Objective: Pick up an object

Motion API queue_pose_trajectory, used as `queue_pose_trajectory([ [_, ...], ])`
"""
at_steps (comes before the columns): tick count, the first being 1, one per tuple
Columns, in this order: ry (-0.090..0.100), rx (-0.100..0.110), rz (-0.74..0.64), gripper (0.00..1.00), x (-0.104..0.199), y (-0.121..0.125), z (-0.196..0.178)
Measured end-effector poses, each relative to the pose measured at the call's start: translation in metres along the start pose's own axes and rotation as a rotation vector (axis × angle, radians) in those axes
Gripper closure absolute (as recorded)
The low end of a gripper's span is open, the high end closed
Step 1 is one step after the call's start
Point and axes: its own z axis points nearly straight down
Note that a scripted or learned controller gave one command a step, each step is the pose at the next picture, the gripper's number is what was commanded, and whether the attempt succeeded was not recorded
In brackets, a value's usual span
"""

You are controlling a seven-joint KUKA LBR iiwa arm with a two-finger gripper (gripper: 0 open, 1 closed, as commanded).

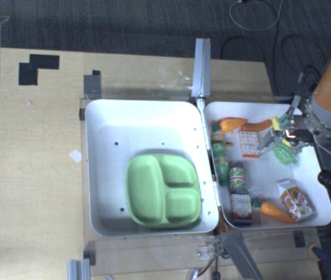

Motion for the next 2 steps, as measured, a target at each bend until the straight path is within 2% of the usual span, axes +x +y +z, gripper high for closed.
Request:
queue_pose_trajectory([
  [1,-0.001,-0.002,-0.132,0.0,-0.014,0.049,0.05],
  [2,-0.003,-0.01,-0.187,0.0,-0.038,0.081,0.171],
])
